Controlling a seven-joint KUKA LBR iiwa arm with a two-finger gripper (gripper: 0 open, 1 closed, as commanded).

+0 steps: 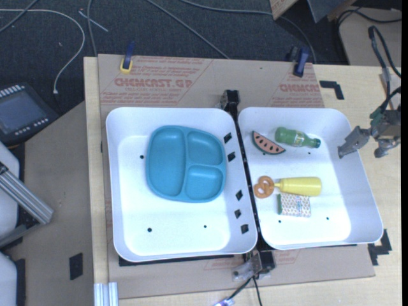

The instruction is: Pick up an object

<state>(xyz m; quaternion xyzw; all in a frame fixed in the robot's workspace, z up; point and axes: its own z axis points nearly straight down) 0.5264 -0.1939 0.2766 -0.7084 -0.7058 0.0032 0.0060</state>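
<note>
1. Lying in the right bin [357, 190]: green bottle [296, 138], watermelon slice [266, 143], yellow bottle [297, 185], pretzel [264, 187], patterned packet [294, 204].
2. Hard to make out at the frame's right edge: gripper [365, 146], partly cut off, hovering over the right bin's rim; open or closed, cannot tell.
3. Nothing seen between it and the green bottle, well apart to its left.
4. Resting in the left bin [127, 228]: blue divided plate [186, 163].

We see smooth glossy white plastic bins [127, 228], a matt blue plastic divided plate [186, 163], a shiny green bottle [296, 138], a glossy yellow plastic bottle [298, 185], and a printed cardboard-covered counter [172, 81].
</note>
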